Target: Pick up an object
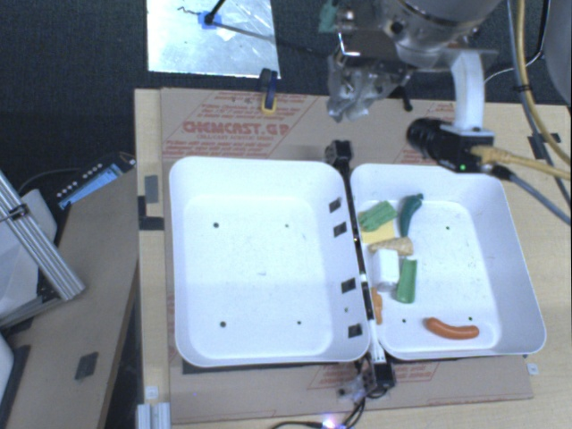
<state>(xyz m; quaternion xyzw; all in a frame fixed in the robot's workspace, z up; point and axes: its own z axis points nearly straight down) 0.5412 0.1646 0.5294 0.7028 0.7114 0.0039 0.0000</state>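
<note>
My gripper [355, 96] hangs high over the cardboard behind the two bins, above their shared back corner and apart from every object. The right bin [509, 266] holds several small items in its left half. A light green piece [376, 214] and a dark teal piece [409, 209] lie at the back. A yellow piece [380, 233] and a tan piece [394, 246] sit just below them. Further forward are a green cylinder [407, 280], a small orange piece [377, 307] and an orange sausage [451, 330] near the front wall.
The left bin [259, 257] sits beside the right one, with black clips [342, 231] along the divider. A yellow and blue clamp [267, 91] stands on the cardboard behind it. A silver sheet [210, 21] lies at the back, a metal rail [36, 248] at far left.
</note>
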